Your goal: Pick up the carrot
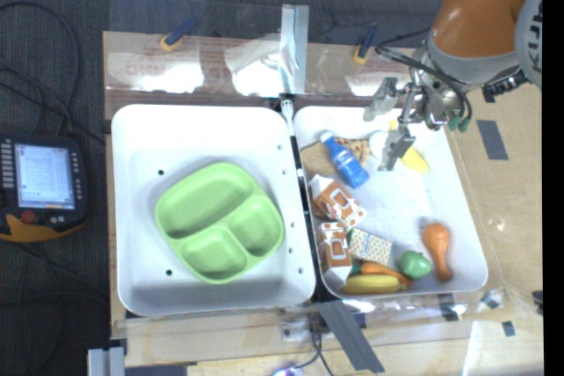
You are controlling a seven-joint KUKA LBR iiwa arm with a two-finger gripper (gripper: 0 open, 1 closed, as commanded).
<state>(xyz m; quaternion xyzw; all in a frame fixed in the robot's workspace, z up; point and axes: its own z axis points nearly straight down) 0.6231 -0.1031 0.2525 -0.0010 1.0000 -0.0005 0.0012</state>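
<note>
Near rim of right bin (401, 288): one banana (374, 283), yellow, lying along the rim; one carrot (377, 269), orange, lying just behind the banana and touching it, between a patterned packet and a green item; one green round item (415, 263) just beside the carrot's right end; one orange-brown drumstick-shaped item (437, 247), near the right wall. Patterned packets and cartons, three counted (337, 202) (334, 244) (373, 246), crowded along the bin's left wall and centre. One blue bottle (345, 160), tilted, toward the far left part. One yellow piece (412, 159) at far right, beside the end effector. Open floor in the right bin: a bare patch at centre-right, between bottle and drumstick. Left bin (141, 154): one green divided plate (220, 220), three compartments, with bare white floor all round it. End effector (397, 156): over the far end of the right bin, well apart from the carrot; released or clenched, cannot tell. Surface (511, 216): bare strip right of the bins. One handheld controller (40, 185) at far left.
</note>
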